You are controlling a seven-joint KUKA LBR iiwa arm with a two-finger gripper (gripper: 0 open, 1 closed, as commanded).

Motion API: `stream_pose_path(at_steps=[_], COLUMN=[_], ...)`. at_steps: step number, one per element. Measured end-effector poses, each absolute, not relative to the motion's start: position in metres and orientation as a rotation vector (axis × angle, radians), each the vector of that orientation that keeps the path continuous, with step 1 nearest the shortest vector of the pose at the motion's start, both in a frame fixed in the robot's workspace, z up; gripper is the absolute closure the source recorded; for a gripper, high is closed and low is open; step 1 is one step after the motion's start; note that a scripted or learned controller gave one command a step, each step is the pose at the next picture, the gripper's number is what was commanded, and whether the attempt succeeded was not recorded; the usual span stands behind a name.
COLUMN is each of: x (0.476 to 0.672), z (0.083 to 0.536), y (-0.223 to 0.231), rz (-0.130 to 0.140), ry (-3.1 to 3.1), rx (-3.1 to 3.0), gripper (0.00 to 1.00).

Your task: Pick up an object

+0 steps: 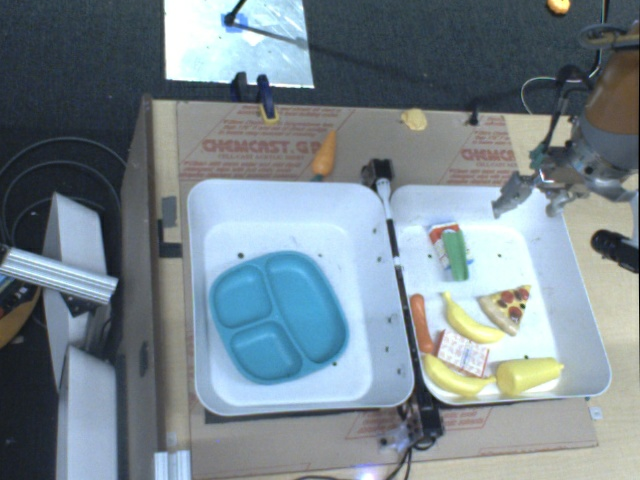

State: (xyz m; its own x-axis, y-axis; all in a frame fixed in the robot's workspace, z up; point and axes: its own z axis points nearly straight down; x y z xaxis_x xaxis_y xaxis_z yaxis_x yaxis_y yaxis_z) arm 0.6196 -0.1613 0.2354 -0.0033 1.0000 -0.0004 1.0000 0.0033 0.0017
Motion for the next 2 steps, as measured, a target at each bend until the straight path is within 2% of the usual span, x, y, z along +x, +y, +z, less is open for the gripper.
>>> stream_pose_path(at_steps=[1,2], x=[0.629,0.633], z=[0.171,0.079], y=[-0.116,-0.101], rz=[0.000,-0.003], ry=[2.233,2.231], rx=[2.215,2.217], gripper=[0.00,0.00])
